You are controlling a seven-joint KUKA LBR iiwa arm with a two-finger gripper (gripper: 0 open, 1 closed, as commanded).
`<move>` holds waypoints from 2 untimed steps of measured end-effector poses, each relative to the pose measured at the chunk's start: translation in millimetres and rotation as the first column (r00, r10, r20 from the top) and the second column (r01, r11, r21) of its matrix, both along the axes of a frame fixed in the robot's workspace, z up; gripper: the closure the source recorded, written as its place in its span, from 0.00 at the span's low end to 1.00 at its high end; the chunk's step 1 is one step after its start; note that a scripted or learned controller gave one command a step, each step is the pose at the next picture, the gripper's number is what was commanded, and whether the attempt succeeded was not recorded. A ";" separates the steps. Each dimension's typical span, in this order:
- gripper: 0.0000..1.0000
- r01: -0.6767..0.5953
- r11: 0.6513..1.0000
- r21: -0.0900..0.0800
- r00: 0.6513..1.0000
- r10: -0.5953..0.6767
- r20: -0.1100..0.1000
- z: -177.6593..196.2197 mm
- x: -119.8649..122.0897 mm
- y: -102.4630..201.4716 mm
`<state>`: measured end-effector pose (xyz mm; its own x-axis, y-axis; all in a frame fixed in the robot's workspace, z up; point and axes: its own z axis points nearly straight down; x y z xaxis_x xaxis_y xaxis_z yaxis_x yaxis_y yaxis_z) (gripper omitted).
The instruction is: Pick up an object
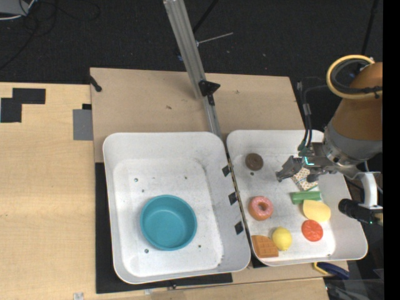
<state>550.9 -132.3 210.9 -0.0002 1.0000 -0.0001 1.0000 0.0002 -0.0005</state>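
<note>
- Two white bins side by side: left bin point(125, 155) holding a teal bowl point(168, 222).
- Right bin point(275, 144), taken as landmark: brown disc point(254, 161) near its far-left corner, pink donut point(260, 207) at mid-left, waffle point(265, 247), lemon point(282, 238) and tomato point(312, 230) along its near edge.
- Gripper point(300, 169) low over its far-right part, beside a patterned block point(304, 179).

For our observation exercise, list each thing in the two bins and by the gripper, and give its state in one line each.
gripper: low over the right bin, fingers unclear
teal bowl: upright in the left bin
pink donut: lying flat
brown disc: lying flat
green piece: lying on its side
yellow lemon: resting against the waffle
waffle: flat, at the bin's near edge
</note>
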 end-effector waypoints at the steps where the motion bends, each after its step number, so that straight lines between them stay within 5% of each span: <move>1: 0.00 0.000 1.000 0.000 1.000 0.000 0.000 -0.1 0.0 0.0; 2: 0.00 -0.001 1.000 0.001 1.000 0.001 -0.004 -49.4 0.7 9.7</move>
<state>551.6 -122.6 161.4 -0.0007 1.0000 0.0007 1.0000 0.0007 -0.0046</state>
